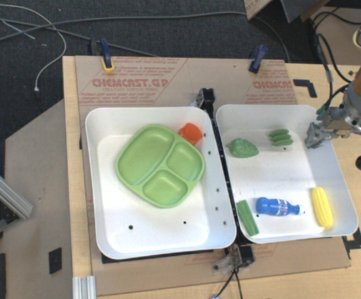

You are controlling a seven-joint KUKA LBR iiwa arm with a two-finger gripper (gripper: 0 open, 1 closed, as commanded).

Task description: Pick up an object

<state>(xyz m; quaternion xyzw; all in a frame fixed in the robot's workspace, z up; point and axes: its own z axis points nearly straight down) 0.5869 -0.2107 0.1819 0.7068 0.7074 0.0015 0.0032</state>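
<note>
The right bin (330, 167) holds a green leafy lump (243, 147), a green pod bundle (280, 137), a blue bottle (277, 207) lying on its side, a yellow corn cob (322, 206) and a green stick (247, 217). My gripper (316, 136) hangs at the right bin's upper right edge, just right of the pod bundle and apart from it. Nothing shows in its grasp. In the left bin (105, 185) lies a green divided plate (160, 166), with an orange piece (191, 132) at the plate's upper right corner.
Both bins rest on a cardboard sheet (136, 80) held by two clamps (107, 60) at the back. Cables run over the dark floor at the upper left and behind the arm at the right. A metal rail (2, 189) lies to the left.
</note>
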